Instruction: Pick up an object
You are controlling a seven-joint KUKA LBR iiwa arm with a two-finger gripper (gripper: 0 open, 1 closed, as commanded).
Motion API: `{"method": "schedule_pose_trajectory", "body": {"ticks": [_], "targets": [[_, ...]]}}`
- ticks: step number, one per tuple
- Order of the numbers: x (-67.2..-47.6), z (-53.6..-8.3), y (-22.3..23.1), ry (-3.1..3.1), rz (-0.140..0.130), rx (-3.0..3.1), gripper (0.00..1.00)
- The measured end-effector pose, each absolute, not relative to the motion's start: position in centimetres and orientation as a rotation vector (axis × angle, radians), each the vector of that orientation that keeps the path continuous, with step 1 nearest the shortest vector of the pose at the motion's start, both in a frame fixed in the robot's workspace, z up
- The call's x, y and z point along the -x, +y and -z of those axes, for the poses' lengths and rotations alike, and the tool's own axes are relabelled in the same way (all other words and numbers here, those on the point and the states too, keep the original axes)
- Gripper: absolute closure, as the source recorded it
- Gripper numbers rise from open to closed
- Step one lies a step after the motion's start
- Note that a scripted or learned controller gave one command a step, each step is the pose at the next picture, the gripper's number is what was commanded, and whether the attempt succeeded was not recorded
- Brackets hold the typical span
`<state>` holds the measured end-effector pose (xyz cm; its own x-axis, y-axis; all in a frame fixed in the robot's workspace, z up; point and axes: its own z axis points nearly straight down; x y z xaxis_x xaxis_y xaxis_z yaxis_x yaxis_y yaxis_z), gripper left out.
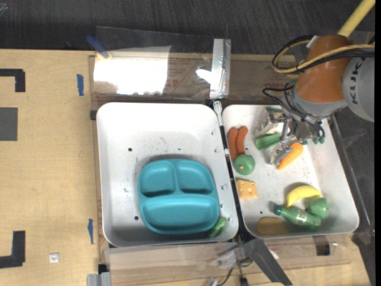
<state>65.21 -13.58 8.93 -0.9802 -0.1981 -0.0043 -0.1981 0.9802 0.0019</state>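
Bins of shallow white plastic sit side by side on the pale wooden counter [41,177]. The left bin [113,130] holds a teal plastic divided tray [177,195], with a small green item [218,224] just beside the tray's lower right corner. The right bin [339,177] holds the toy foods: a pair of red-orange sausages [237,140] near its left wall, a round green fruit with a red spot [243,163] just below them, a yellow cheese wedge with holes [246,189] lower still, and at the near end a yellow banana [301,193], a green bottle-shaped toy [297,216], a green pepper-like piece [319,207] and a brown oval piece [271,224] clustered together. The grey arm with its orange band [320,70] reaches in from the right over the far part of the right bin. Its gripper [286,137] hangs low among a green vegetable piece [267,140] and an orange carrot [290,155], with the carrot just beside its metal parts. Whether the fingers are open or closed, or grip anything, I cannot tell from this slant.
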Motion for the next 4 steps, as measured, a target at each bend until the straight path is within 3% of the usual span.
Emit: {"method": "schedule_pose_trajectory", "body": {"ticks": [1,2,3,4], "targets": [[-64.9,-8.8,-17.4,3.096,0.005,0.466,0.00],[-60.3,-8.9,-17.9,3.123,0.001,0.241,0.00],[-62.5,-8.9,-11.4,3.106,0.001,0.365,0.00],[-63.5,-8.9,-12.0,3.107,0.003,0.375,0.00]]}}
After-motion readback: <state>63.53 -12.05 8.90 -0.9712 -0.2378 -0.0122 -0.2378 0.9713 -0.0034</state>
